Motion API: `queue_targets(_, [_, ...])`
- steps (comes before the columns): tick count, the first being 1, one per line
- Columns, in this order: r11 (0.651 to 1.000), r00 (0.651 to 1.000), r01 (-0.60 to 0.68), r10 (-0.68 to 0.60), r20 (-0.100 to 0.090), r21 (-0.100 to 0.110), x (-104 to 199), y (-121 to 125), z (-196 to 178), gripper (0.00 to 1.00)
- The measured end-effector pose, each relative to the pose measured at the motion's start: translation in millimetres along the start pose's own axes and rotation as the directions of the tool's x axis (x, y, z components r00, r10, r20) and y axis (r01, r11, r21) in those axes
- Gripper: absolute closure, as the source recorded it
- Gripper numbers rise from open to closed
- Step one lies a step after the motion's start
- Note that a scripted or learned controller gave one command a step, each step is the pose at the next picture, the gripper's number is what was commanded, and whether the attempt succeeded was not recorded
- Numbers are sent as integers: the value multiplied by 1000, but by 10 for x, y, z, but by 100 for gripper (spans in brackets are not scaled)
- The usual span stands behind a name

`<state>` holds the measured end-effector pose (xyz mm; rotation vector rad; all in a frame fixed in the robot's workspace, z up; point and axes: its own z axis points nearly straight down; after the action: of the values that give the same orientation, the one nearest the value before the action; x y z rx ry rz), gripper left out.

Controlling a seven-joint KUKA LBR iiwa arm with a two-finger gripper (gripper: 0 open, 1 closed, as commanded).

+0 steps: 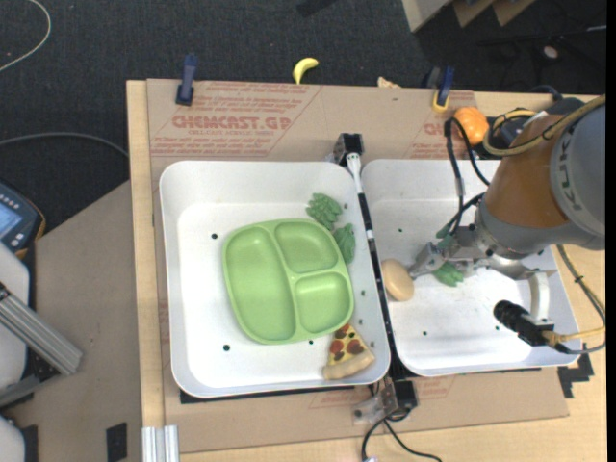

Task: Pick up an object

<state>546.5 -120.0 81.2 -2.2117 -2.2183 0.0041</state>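
Note:
My gripper [444, 261] is low in the right bin [462, 354], near its left middle, with the grey and orange arm reaching in from the right. A small green toy [449, 275] lies right under the gripper, partly covered by it. Just left of the gripper, a beige egg-shaped object [397, 280] rests against the bin's left wall. The left bin [192, 248] holds a green divided plate [289, 279], a green leafy toy [330, 214] at the plate's upper right, and a pizza slice toy [346, 350] at the bin's front right corner.
A black cylindrical part [518, 321] with cables hangs off the arm over the right bin's front right. On the cardboard behind the bins sit an orange object [471, 122], a yellow banana [305, 67] and blue clamps [186, 80].

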Motion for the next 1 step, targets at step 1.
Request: queue_targets(1, [1000, 1000, -4, 4, 5, -11, -37, 30, -144, 100])
